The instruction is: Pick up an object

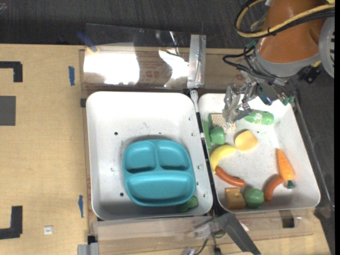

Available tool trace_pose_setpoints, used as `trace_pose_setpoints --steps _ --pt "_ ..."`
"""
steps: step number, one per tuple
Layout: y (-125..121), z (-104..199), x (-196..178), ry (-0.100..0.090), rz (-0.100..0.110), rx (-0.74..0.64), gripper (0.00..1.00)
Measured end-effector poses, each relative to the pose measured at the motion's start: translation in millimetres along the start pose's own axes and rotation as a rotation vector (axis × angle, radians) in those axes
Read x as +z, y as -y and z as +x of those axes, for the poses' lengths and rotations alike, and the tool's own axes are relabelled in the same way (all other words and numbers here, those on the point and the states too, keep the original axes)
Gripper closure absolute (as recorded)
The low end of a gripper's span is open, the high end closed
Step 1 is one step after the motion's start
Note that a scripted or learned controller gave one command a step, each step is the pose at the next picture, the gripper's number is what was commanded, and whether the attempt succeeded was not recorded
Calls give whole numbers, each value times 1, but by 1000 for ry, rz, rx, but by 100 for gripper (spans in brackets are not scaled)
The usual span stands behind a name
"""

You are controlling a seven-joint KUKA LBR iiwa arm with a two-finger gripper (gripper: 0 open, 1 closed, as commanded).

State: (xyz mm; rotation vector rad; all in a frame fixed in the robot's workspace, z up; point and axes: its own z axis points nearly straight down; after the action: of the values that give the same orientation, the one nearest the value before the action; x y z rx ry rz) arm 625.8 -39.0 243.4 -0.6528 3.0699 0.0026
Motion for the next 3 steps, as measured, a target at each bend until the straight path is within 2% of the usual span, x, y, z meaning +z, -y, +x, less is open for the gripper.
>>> trace_pose_setpoints --steps 2,3 --pt "1 -5 -27 23 8 4 100" --pt "-29 -55 0 4 0 -10 100"
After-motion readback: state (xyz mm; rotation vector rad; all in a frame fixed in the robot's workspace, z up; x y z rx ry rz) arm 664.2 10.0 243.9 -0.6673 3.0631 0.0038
